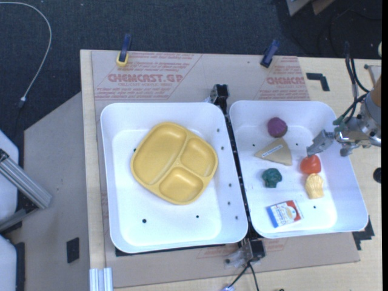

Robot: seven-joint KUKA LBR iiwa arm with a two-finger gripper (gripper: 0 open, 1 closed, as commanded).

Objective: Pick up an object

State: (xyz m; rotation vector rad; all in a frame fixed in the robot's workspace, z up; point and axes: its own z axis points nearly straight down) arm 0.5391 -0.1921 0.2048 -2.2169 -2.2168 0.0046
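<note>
The right bin (348, 208) holds several small items: a purple ball (277, 126), a pale cheese wedge (274, 153), a green broccoli-like piece (271, 176), a red tomato-like piece (310, 164), a yellow piece (314, 186) and a small red, white and blue box (284, 213). My gripper (328, 148) reaches in from the right over the bin's right side, just up and to the right of the red piece. Its fingers stand apart and open, with nothing between them.
The left bin (121, 211) carries a yellow divided plate (174, 162). A black clamp (219, 93) sits where the bins meet at the back, and blue clips (270, 53) hold the cardboard base. Cables hang near the arm at the right.
</note>
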